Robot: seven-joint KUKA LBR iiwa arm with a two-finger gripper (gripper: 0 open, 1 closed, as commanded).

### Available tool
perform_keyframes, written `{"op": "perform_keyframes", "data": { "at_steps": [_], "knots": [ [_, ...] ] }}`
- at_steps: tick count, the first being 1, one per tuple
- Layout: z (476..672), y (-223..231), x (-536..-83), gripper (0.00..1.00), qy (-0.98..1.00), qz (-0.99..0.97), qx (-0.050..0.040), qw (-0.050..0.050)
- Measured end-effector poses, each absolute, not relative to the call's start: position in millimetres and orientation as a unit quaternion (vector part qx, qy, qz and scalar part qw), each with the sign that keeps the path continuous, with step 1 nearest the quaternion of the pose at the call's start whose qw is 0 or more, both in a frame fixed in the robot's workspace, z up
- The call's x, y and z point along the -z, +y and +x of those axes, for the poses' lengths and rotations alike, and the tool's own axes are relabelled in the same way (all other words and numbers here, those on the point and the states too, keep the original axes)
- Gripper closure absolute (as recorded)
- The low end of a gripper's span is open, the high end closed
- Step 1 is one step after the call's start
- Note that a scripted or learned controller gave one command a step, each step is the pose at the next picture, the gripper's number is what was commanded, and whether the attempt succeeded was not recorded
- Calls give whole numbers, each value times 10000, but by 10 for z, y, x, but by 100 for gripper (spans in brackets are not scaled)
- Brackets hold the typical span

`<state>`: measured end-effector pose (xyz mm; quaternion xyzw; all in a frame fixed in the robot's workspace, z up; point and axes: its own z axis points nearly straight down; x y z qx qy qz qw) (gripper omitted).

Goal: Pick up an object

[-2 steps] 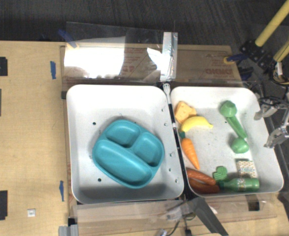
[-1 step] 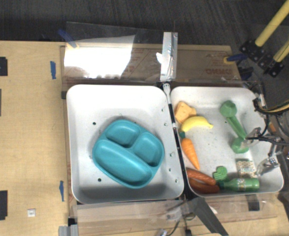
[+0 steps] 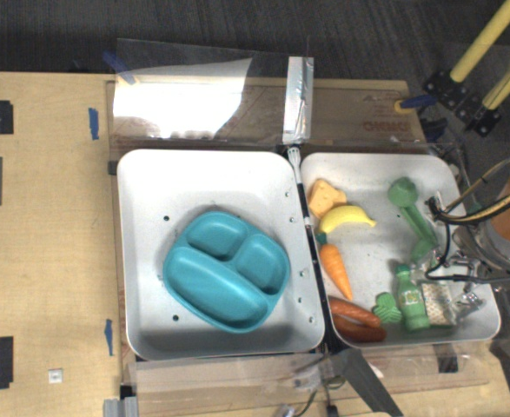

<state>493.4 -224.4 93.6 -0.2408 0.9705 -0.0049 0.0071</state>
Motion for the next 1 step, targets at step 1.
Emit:
{"op": "perform_keyframes", "data": {
  "at_steps": [1],
  "knots": [
    [5074, -2224, -923, 0, 9033, -4289, 38, 50]
  ]
}}
